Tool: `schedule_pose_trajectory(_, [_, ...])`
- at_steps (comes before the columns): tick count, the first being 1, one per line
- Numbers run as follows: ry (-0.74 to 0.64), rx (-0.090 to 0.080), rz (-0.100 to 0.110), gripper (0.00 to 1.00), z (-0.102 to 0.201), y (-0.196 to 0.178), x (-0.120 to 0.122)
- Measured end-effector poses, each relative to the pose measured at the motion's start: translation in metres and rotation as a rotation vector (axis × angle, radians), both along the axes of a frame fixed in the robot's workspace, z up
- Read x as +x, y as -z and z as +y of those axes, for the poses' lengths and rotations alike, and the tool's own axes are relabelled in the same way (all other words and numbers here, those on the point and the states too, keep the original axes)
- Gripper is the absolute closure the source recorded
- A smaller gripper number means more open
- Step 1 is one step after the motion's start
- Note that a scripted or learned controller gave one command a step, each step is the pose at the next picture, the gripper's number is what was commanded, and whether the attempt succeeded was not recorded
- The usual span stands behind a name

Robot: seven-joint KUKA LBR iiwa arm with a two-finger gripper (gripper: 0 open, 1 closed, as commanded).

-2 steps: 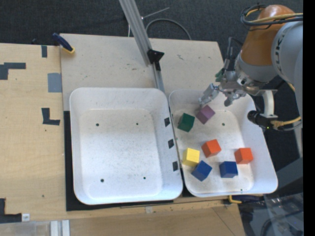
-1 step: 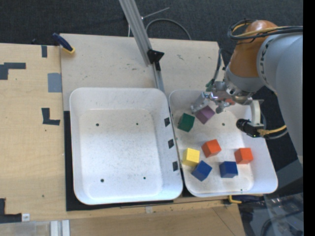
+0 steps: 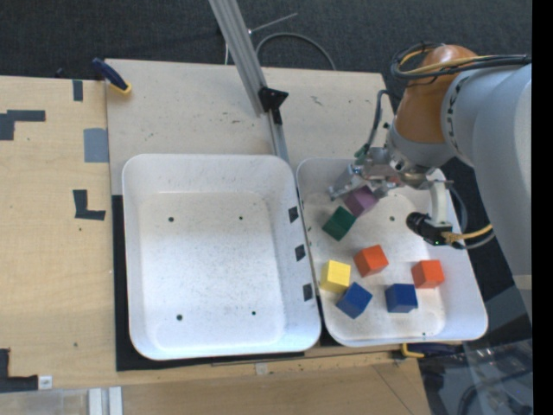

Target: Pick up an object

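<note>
My gripper (image 3: 359,182) hangs over the back left part of the right bin (image 3: 467,318). A purple cube (image 3: 362,201) shows directly under it, touching or nearly touching it; I cannot tell whether it is held. Just in front and to the left of the purple cube lies a green cube (image 3: 340,223). Further forward in the same bin are a yellow cube (image 3: 337,274), an orange cube (image 3: 371,259), a second orange cube (image 3: 428,273) and two blue cubes (image 3: 353,300) (image 3: 401,297).
The left bin (image 3: 138,232) stands beside the right one, their rims meeting at the middle. A slanted metal bar (image 3: 242,41) crosses the bench behind the bins. The arm's grey body and orange band (image 3: 432,93) fill the upper right.
</note>
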State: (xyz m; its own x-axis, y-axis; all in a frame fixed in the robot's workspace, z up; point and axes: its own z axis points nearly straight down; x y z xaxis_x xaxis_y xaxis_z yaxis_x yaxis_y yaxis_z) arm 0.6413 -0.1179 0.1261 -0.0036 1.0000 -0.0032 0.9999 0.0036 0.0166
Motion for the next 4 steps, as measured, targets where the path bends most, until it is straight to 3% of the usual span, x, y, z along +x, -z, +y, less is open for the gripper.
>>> schedule_pose_trajectory(1, [0.0, -0.001, 0.0, 1.0, 0.0, -0.008, 0.0])
schedule_pose_trajectory(3, [0.002, 0.002, 0.011, 1.0, 0.001, -0.116, 0.013])
schedule_pose_trajectory(4, [-0.002, 0.004, 0.019, 1.0, 0.057, -0.108, 0.007])
